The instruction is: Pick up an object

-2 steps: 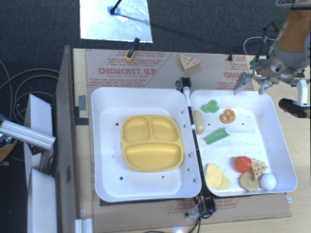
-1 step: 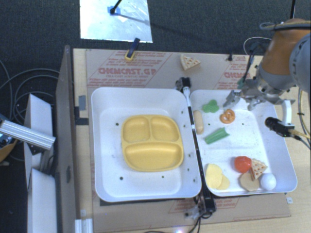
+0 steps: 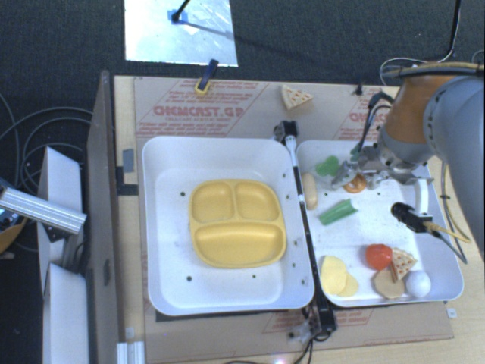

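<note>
The bench (image 3: pixel 227 101) carries a printed brown sheet, and two white bins stand on it side by side. The grey arm (image 3: pixel 447 120) with its orange band comes in from the right, over the far corner of the right bin (image 3: pixel 371 226).

The left bin (image 3: pixel 163 203) holds one yellow plate (image 3: pixel 236 222) with three sections, two small ones at the far side and one wide one at the near side.

The right bin holds many small things. A pale roll (image 3: pixel 309 190) lies along the left wall, its long axis parallel to that wall. A green stick (image 3: pixel 337 213) lies near the middle and points from lower left to upper right. Two yellow slices (image 3: pixel 336 275) overlap in the near left corner. In the near right corner a red ball (image 3: pixel 377 256), a brown disc (image 3: pixel 386 287), a small wedge (image 3: pixel 402 262) and a white egg (image 3: pixel 417 283) sit close together, and the wedge leans on the disc. A green leaf (image 3: pixel 327 165) lies at the far side, just left of the gripper (image 3: pixel 358 171).

The gripper is low over the far part of the right bin. An orange piece (image 3: pixel 355 186) lies just beside it on the bin floor. This piece is too small for me to tell which way its long axis goes. Whether the gripper is spread or pressed together, I cannot tell.

On the bench behind the bins lie another wedge (image 3: pixel 296 97) and a yellow clip (image 3: pixel 205 78).
</note>
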### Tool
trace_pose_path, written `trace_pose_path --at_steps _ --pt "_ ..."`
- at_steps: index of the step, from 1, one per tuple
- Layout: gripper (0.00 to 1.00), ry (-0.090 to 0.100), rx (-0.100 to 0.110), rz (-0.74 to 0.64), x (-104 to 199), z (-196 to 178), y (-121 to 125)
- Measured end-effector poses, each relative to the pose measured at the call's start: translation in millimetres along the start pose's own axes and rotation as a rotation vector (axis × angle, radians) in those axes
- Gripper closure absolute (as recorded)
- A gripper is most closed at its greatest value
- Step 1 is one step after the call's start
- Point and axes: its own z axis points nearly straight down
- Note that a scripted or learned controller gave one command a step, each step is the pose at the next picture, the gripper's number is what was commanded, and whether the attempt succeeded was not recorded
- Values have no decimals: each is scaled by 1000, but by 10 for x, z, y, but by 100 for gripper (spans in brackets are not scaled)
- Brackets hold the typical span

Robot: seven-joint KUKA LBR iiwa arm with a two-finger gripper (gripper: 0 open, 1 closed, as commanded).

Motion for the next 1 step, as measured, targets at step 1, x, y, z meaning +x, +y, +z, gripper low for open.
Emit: trace_pose_path --at_steps 1 --pt "0 0 -7 -6 411 -53 276"
